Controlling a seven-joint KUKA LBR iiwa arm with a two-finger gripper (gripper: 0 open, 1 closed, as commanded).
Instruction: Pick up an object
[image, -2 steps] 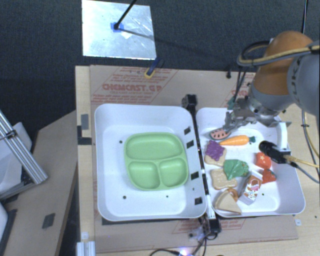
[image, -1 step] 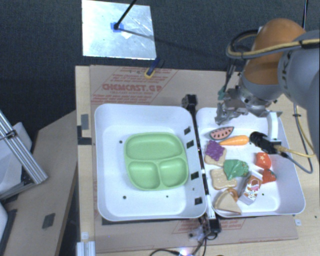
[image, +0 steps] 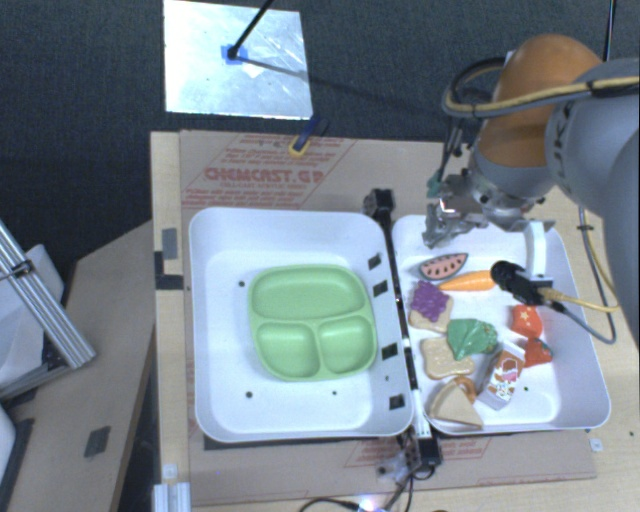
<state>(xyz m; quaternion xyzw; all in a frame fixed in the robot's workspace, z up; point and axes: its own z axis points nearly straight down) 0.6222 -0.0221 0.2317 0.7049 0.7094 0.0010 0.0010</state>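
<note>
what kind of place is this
Most likely a robot lab test bench: a grey arm reaches over two white bins, one holding a green divided plate, the other toy food such as a carrot.

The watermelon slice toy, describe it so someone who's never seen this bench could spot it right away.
Look in the right white bin, at the far end of its pile of toy food. The watermelon slice lies just beyond the orange carrot, below the claw. It alone is pink-red with dark seeds and a green rind.
</note>
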